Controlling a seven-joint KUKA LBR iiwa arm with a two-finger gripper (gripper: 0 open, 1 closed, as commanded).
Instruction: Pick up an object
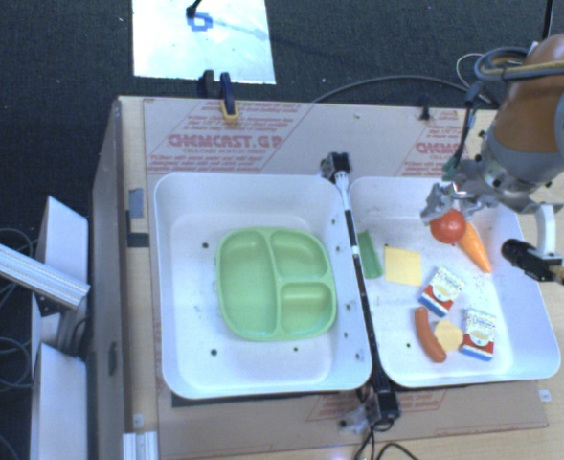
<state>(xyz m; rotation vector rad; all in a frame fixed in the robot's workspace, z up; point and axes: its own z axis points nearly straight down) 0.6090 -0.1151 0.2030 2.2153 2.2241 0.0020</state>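
Note:
My gripper [448,205] hangs over the back of the right bin [526,353], reaching in from the right. A red tomato [447,228] shows directly below the gripper's tip and meets it in the image; whether it is held or lying on the bin floor I cannot tell. An orange carrot [475,247] lies just right of the tomato, touching it. Further forward in the same bin lie a yellow cheese square [403,265], a green strip [369,254], a sausage [430,334], a yellow wedge [448,335] and two small snack packets [439,291] [479,334].
The left bin [191,353] holds a green divided plate [276,284]. A black divider bar [350,247] runs between the bins. A black cylindrical part [529,257] on the arm juts over the right bin's right rim. Cables trail behind the bench.

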